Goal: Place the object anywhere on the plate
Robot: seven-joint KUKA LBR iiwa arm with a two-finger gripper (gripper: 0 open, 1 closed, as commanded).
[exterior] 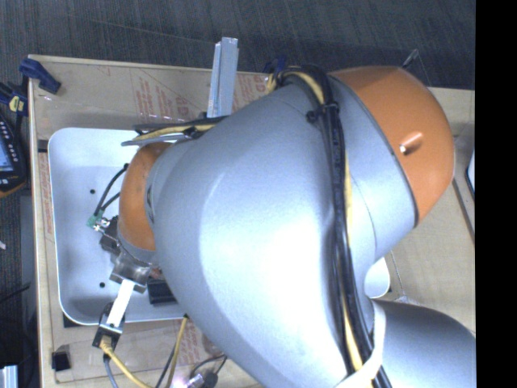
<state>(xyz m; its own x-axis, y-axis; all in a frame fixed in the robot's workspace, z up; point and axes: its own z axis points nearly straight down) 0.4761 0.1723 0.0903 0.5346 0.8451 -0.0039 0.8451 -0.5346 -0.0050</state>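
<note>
One grey arm [275,241] with two orange parts covers most of the desk [97,79]. One white bin [73,217] is visible at the left. Two blue clamps [36,73] sit at the desk's left edge. One upright metal bar [223,75] stands behind.

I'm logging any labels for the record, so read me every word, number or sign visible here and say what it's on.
Nothing can be read.
Reddish diagonal print on the brown cardboard sheet under the shallow white bin: too blurred.
Dark handheld device with a lit screen at the left edge: too small.
</note>
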